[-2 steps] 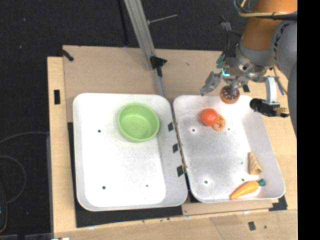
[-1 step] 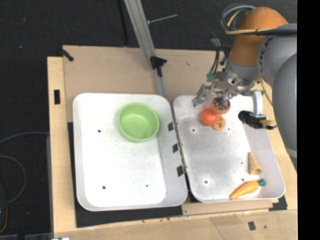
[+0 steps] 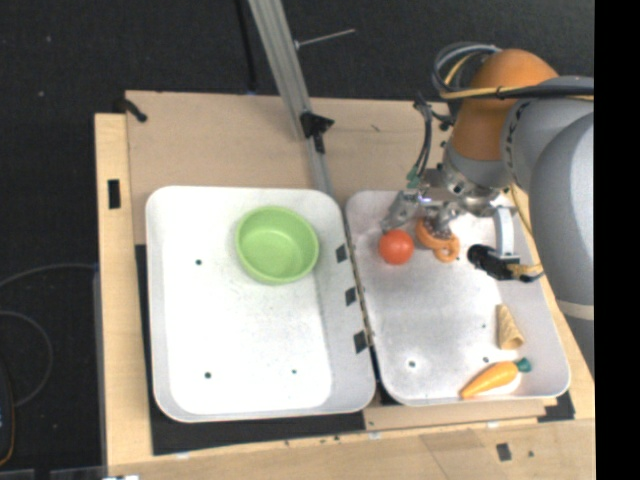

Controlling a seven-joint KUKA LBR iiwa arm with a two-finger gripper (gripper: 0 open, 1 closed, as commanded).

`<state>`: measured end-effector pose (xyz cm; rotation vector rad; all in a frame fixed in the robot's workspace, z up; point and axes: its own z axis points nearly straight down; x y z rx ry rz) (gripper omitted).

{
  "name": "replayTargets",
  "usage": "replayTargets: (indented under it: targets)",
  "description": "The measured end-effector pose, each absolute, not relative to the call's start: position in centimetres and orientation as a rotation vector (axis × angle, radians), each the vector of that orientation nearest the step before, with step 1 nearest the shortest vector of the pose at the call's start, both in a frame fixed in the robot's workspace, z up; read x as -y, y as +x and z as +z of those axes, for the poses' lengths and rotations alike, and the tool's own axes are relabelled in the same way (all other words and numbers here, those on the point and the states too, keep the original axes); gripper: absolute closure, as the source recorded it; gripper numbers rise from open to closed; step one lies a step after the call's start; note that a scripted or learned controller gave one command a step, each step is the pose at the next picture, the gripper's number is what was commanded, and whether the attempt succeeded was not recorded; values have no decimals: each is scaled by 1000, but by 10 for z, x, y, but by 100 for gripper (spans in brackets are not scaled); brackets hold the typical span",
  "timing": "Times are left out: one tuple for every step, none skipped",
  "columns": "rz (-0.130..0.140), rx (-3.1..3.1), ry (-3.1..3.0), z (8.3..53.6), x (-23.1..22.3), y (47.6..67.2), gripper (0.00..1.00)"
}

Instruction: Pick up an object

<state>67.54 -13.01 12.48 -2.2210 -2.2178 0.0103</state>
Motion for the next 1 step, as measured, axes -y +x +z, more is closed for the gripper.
replayTargets:
  targets:
    - [15,2216,-2221,109,134,676,0]
